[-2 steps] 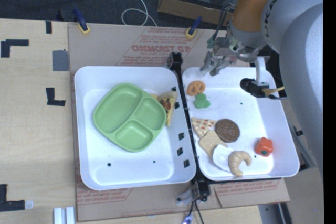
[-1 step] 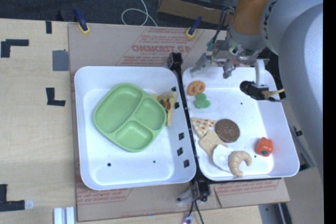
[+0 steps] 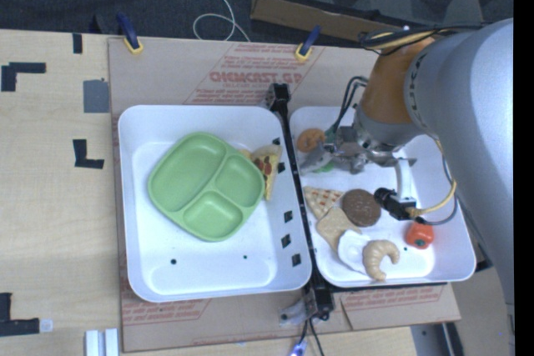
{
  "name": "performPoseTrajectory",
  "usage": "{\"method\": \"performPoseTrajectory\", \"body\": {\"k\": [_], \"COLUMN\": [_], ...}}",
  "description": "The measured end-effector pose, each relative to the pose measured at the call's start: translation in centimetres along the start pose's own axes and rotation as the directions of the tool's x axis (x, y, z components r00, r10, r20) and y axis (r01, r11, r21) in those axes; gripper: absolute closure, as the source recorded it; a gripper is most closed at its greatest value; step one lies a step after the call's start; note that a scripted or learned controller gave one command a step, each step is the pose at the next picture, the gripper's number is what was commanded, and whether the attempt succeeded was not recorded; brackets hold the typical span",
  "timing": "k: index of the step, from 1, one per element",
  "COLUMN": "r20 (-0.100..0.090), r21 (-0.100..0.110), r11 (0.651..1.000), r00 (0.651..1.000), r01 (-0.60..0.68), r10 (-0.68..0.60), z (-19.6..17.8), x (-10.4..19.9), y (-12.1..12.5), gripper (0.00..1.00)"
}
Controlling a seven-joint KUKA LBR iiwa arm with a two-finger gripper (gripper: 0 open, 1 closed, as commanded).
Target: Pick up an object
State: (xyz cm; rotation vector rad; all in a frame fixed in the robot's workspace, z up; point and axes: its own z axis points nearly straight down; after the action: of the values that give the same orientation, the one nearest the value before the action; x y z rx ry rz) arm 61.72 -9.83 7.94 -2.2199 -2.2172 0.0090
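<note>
1. The small round bun (image 3: 312, 138) sits at the right bin's (image 3: 455, 267) top-left corner, just beside the gripper (image 3: 327, 154).
2. I cannot tell how the jaws stand.
3. So near the divider (image 3: 292, 179), a grab could nudge the bun against the wall and miss.

Smooth matt green plastic plate (image 3: 207, 186) (three compartments) in a glossy white plastic bin (image 3: 142, 263) on cardboard (image 3: 242, 71).
</note>
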Motion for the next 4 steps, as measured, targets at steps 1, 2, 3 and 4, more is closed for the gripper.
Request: {"method": "performPoseTrajectory", "body": {"k": [1, 2, 3, 4], "r20": [0.003, 0.002, -0.002, -0.003], "r21": [0.003, 0.004, -0.016, -0.01], "r11": [1.0, 1.0, 1.0, 1.0], "r00": [1.0, 1.0, 1.0, 1.0], "r01": [0.005, 0.003, 0.006, 0.007], "r10": [-0.005, -0.003, -0.006, -0.007], "z": [-0.5, -1.4, -11.2, -16.2], "x": [0.0, 0.1, 3.5, 8.1], "y": [5.0, 4.9, 4.3, 0.3], "gripper": [0.0, 1.0, 1.0, 1.0]}}
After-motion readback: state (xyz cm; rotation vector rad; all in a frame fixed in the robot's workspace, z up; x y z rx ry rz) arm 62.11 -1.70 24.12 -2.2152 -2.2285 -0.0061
